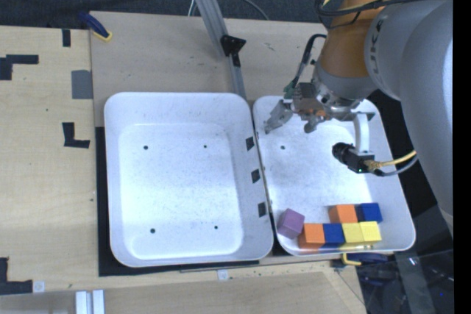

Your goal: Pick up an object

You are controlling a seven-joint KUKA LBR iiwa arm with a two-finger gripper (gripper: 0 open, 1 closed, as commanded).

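My gripper [293, 120] hangs over the far left part of the right bin [309, 165], fingers spread apart with nothing between them. Several small blocks lie along the near edge of that bin, well below the gripper: a purple block [291, 222], an orange block [314, 233], a blue block [333, 232], two yellow blocks [361, 232], another orange block [342, 214] and another blue block [369, 212].
The left bin [176, 180] sits beside the right one, with black clips along the shared rim. A slanted metal pole [210, 4] rises behind the bins. A cable with a black connector [349, 156] hangs off the wrist over the right bin.
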